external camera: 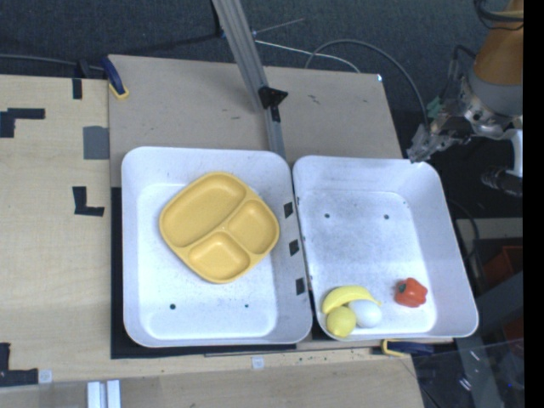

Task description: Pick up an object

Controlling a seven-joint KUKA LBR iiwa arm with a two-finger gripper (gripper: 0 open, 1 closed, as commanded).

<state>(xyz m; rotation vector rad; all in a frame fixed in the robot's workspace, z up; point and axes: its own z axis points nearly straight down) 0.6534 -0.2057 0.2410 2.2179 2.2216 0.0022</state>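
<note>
Your robot arm point(500, 53) has a rounded body with an orange band, and pale grey casing below it toward the wrist. A dark ring of cable loops above the orange part. The hand point(422, 149) is small, dark and metallic, with thin wires and a speck of green near its base. Finer details are blurred.

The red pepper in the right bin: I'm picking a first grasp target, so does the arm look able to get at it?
Probably yes. The red pepper lies apart from the banana and the white egg, nothing covers it, and the gripper hangs at the right bin's far corner.
</note>
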